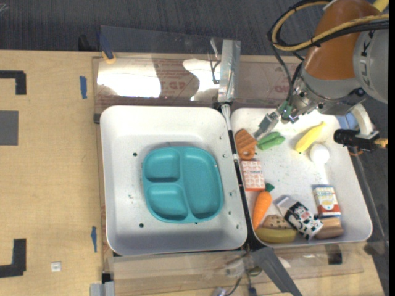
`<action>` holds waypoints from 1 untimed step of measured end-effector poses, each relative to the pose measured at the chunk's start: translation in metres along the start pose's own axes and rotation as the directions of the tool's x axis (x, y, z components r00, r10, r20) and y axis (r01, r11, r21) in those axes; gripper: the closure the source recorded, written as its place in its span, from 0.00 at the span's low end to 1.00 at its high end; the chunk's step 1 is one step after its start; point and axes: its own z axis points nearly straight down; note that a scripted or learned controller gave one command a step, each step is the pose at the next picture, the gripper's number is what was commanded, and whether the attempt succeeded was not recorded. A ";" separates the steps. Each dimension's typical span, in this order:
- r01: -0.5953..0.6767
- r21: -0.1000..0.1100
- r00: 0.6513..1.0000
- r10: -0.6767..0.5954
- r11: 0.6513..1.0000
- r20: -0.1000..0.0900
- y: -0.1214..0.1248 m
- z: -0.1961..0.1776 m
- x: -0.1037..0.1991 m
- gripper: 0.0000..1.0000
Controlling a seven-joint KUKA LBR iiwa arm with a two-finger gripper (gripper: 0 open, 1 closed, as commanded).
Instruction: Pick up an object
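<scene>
The grey arm with its orange band (345, 39) is seen reaching in over the right shallow white bin (361, 196). The left shallow white bin (117, 134) is occupied by a teal three-compartment plastic tray (182, 183). The two-finger gripper (271, 123) is held low above the right bin's far end, just beside a green toy pod (271, 142); whether its fingers are apart or together cannot be told. Nearby lie a yellow toy banana (308, 137) and a white ball (320, 153). Nearer the front are found an orange toy carrot (262, 206) and a small juice carton (326, 201).
</scene>
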 end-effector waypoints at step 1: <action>0.020 0.009 1.000 -0.020 1.000 -0.002 -0.060 0.043 -0.024 0.00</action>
